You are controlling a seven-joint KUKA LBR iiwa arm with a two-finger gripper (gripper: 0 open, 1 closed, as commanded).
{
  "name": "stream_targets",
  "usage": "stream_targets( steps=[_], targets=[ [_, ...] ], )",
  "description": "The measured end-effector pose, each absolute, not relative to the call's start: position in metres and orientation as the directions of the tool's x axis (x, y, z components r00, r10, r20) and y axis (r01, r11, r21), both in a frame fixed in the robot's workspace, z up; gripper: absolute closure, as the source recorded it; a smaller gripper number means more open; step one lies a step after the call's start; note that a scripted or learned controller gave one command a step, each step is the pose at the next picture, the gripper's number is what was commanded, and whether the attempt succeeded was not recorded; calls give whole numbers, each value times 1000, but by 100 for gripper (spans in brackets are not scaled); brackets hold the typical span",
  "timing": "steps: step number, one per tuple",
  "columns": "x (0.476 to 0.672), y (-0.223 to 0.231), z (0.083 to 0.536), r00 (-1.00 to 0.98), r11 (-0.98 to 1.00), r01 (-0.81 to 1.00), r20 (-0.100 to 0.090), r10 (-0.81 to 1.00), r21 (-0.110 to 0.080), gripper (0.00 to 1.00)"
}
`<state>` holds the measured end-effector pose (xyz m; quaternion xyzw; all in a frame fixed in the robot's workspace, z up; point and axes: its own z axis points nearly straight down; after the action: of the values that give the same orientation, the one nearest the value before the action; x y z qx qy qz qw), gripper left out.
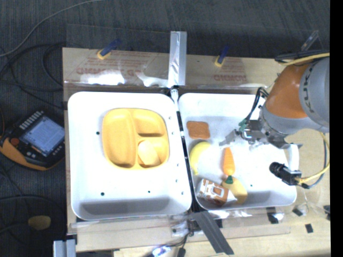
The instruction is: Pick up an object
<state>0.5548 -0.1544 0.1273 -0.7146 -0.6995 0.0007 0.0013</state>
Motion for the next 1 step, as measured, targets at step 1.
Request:
stream_targets(
  steps=[1],
  targets=[
    [511, -109, 89, -234, 234, 972, -8, 972, 11, 0]
  ],
)
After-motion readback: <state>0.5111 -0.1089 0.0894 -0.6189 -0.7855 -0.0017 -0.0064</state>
